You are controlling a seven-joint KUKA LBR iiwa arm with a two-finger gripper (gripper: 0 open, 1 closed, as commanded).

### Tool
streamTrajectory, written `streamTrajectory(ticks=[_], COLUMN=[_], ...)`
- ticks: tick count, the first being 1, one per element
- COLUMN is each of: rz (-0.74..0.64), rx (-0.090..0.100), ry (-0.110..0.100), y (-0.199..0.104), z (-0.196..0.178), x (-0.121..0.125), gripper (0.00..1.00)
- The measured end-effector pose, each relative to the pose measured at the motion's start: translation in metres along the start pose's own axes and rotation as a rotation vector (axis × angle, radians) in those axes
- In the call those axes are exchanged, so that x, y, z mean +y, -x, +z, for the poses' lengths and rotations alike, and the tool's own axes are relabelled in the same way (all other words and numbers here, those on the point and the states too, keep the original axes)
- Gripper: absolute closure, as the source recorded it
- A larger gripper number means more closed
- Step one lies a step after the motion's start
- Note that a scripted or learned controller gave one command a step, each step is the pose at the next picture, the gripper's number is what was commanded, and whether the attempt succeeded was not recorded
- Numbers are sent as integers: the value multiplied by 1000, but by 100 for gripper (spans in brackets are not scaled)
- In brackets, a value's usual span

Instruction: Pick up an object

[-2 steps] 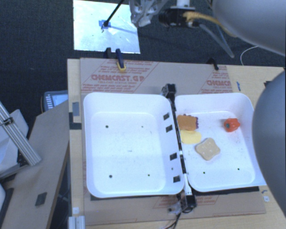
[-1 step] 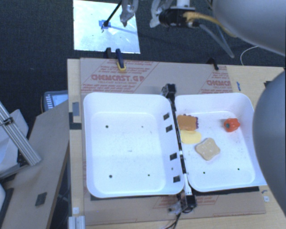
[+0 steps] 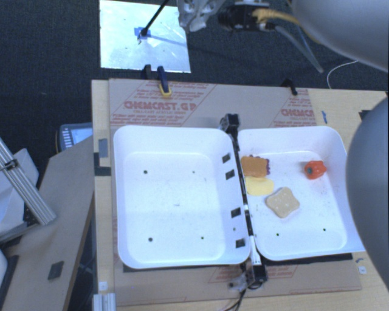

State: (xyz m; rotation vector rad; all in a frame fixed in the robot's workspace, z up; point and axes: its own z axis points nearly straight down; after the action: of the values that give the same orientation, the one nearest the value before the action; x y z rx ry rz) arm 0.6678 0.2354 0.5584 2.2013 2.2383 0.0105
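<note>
A pale square slice of toy bread (image 3: 282,202) lies nearest in the right white bin (image 3: 331,234), touching a flat yellow oval piece (image 3: 259,186); behind it sit an orange-brown cracker-like square (image 3: 254,166) and, well apart rightward, a small red-orange pepper (image 3: 314,169). The left white bin (image 3: 130,243) adjoins. At the far edge hangs the grey gripper (image 3: 197,15); whether it is spread cannot be told.

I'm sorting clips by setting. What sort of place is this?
Probably a robotics lab test bench. Two shallow white bins sit on a board printed CHEMCAST, toy food lies in the right bin, and cables run along the arm overhead.
</note>
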Motion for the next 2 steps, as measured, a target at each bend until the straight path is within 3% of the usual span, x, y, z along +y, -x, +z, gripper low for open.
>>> streamTrajectory(ticks=[1, 2], rz=[-2, -7], rx=[0, 1], ry=[-1, 1], y=[0, -1], z=[0, -11], x=[0, 0], gripper=[0, 100])
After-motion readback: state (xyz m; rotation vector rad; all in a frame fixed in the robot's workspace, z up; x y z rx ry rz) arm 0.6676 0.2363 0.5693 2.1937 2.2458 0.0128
